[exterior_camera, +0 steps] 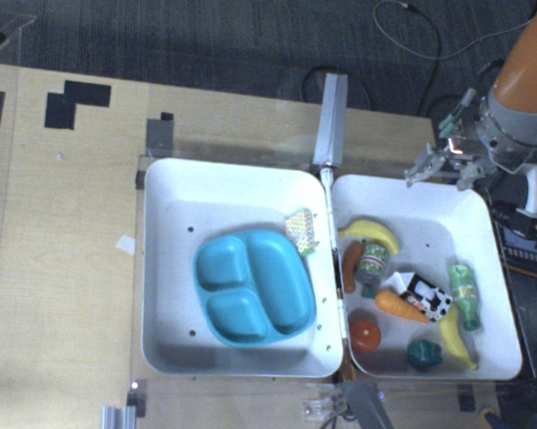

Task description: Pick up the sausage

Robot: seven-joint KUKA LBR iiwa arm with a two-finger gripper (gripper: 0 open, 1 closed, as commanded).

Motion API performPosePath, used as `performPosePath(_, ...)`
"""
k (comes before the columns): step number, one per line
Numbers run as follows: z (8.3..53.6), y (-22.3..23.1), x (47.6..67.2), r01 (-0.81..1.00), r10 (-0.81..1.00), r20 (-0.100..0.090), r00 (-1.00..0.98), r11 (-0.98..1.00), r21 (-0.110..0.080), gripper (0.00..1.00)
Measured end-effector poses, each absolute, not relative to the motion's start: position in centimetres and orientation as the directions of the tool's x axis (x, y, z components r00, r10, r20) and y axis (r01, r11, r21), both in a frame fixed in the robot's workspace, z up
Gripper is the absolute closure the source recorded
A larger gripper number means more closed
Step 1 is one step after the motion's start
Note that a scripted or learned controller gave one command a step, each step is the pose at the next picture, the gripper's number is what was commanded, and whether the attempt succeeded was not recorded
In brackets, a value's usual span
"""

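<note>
Where the pale wooden worktop (65, 241) carries its two shallow white bins side by side, the left bin (163, 339) holds a glossy blue plastic tray (254, 286) with three rounded compartments, lying aslant near the bin's middle, and a small yellow-green patterned scrap (301, 230) just beside the tray, close to the bin's right wall. The right bin (488, 224) is crowded with smooth toy foods. The sausage (351, 265) is a short reddish-brown cylinder with rounded ends, lying nearly upright in the picture along the bin's left wall, towards its far half. A curved yellow banana (370, 231) arches just above it, and a small round can (372, 262) with a green label touches its right side. Nearer the bin's middle lie a tapered orange carrot (400, 306) and a black-and-white boxy piece (423, 293); a green bottle (463, 294) and a second banana (457, 343) lie by the right wall, a red tomato (365, 333) and a dark green rounded piece (424, 354) along the near edge.

The metallic pincer (444, 168) hangs over the right bin's far rim, its thin fingers spread apart and gripping nothing, with the grey and orange arm (533, 72) behind it. The sausage lies well apart from it, towards the bin's left wall and nearer the viewer
</note>
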State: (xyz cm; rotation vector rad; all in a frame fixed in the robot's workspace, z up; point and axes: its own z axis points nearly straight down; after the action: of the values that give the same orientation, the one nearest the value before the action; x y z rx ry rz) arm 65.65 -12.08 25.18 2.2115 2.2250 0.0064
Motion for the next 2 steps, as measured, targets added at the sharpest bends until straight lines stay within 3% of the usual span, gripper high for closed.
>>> performPosePath(1, 26.5, -11.9, 65.8, 1.000, 1.000, -0.001, -0.012, 0.012, 0.013, 1.00)
performPosePath(2, 8.8, -15.0, 64.0, 0.982, 0.982, -0.003, -0.188, 0.188, 0.010, 1.00)
